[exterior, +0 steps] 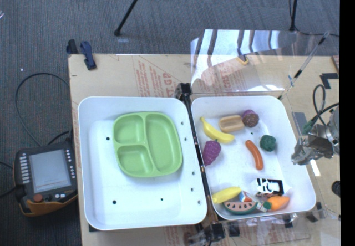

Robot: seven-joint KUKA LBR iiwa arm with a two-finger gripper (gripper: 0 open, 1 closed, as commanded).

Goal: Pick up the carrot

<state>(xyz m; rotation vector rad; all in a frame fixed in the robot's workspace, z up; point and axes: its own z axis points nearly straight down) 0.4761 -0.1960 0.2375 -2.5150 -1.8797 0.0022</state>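
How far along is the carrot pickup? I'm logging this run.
Nothing looks done yet: the carrot lies in the right bin, near its front corner beside the watermelon slice. The gripper sits at that bin's right edge, apart from the carrot. Reaching, gripping and lifting are all left.

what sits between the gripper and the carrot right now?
In the camera view, bare white floor and the right rim of the right bin. The gripper hangs at that rim; the carrot lies in the near right corner, beside the black-and-white tag.
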